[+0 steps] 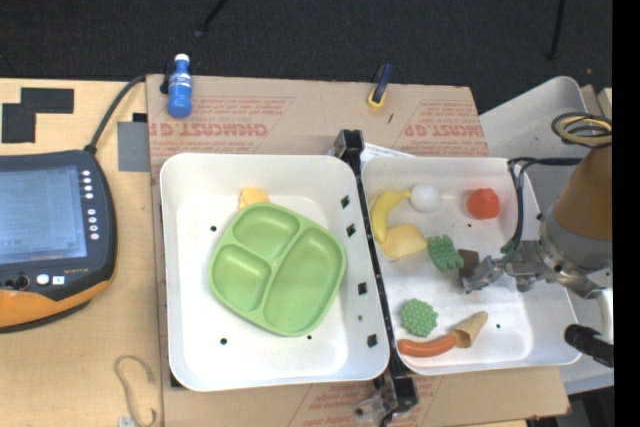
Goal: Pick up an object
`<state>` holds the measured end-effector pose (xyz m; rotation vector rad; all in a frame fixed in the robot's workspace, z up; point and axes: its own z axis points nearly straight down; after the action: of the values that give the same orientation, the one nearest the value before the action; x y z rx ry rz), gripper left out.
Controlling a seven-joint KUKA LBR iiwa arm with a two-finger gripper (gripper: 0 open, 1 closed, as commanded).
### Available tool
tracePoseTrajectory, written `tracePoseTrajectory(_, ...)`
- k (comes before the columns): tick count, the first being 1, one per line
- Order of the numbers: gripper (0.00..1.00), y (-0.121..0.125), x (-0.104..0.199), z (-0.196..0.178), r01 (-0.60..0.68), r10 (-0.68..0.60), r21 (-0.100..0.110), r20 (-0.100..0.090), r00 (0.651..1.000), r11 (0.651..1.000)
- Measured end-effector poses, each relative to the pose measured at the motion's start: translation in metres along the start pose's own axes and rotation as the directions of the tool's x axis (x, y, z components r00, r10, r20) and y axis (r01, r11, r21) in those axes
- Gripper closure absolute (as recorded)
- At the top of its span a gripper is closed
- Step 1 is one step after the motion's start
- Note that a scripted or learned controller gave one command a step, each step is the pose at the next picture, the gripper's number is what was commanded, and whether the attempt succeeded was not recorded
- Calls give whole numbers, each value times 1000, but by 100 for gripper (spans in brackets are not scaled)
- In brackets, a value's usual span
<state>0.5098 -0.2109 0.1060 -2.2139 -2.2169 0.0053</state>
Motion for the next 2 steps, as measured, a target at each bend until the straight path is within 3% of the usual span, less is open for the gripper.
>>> tracePoseTrajectory(1, 0, 1, 3, 20, 0, 0, -4, 2, 1000, 1000)
tracePoseTrajectory(2, 100, 1, 1, 8, -3, 3, -6, 1, 1000, 1000)
